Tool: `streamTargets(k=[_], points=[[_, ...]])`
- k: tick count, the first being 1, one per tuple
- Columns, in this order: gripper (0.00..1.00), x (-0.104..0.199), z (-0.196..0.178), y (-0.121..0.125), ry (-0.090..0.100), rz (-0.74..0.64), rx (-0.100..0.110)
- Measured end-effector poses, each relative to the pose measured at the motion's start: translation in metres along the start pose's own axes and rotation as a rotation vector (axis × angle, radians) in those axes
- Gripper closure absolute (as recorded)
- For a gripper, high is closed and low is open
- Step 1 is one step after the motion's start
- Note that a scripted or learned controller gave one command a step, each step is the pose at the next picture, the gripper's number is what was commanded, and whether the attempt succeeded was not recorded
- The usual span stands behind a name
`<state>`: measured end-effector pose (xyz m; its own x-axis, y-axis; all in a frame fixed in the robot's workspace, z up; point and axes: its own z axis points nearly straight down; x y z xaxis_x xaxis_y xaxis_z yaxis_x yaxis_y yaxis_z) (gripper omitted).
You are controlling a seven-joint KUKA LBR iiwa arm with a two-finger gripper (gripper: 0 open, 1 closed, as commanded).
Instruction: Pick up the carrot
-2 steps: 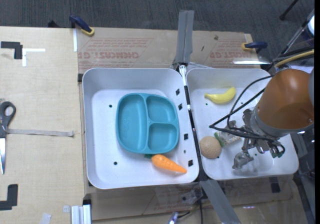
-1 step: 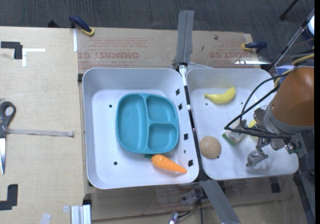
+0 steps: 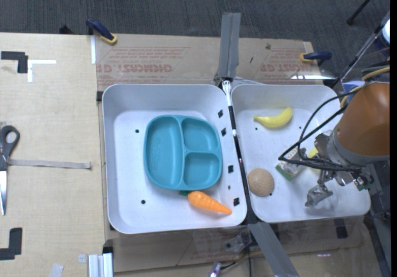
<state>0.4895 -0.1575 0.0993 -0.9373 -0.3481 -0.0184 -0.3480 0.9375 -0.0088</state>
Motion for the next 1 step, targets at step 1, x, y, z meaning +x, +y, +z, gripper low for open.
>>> streamTargets(k=[1], points=[[0.00, 0.0000, 0.0000, 0.0000, 0.000, 0.000, 0.000]])
